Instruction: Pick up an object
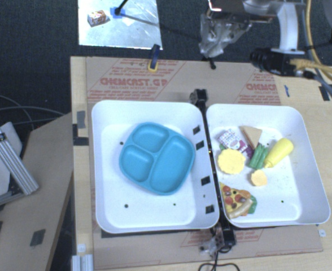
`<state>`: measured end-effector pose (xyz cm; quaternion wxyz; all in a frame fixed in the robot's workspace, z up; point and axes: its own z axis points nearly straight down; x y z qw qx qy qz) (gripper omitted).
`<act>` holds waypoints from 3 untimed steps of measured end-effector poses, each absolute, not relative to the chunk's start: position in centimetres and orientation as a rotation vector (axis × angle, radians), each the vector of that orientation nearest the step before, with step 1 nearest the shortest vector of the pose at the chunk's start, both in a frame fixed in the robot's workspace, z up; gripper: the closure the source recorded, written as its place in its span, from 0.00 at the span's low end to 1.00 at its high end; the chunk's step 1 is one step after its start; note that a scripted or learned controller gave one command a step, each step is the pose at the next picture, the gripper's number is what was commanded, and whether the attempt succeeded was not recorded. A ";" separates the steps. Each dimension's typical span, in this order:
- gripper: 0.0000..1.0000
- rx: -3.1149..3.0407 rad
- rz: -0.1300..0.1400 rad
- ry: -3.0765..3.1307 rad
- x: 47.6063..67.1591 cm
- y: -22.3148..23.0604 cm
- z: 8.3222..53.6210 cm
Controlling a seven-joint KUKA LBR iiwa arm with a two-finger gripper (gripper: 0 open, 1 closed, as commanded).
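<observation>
Hand [213, 45] sits at the top of my view, hung above the far edge of the worktop [126, 78], behind both bins and well apart from everything in them. Arm comes in from the upper right, wrist pointing roughly straight down. I cannot tell whether the hand is apart or together; it's blurred and dark from here. I see nothing in it and it touches nothing.

Left bin [106, 208] has a blue divided plate [156, 158] lying flat near its middle, slightly tilted in plan. Right bin [307, 179] holds the toy food, bunched toward its near-left part: purple packet [234, 140] and tan wedge [250, 135] at the back, yellow round slice [231, 161] just in front of the packet, green piece [258, 156] beside it, yellow bottle [278, 152] touching the green piece on the right, small yellow disc [258, 178] nearer me, pizza slice [237, 200] at the front by the divider wall.
</observation>
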<state>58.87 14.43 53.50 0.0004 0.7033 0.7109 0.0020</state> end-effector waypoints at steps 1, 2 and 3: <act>1.00 2.210 0.004 2.235 63.1 24.0 50.3; 1.00 2.214 0.004 2.231 56.4 23.5 53.7; 1.00 2.225 -0.007 2.223 51.7 20.7 48.3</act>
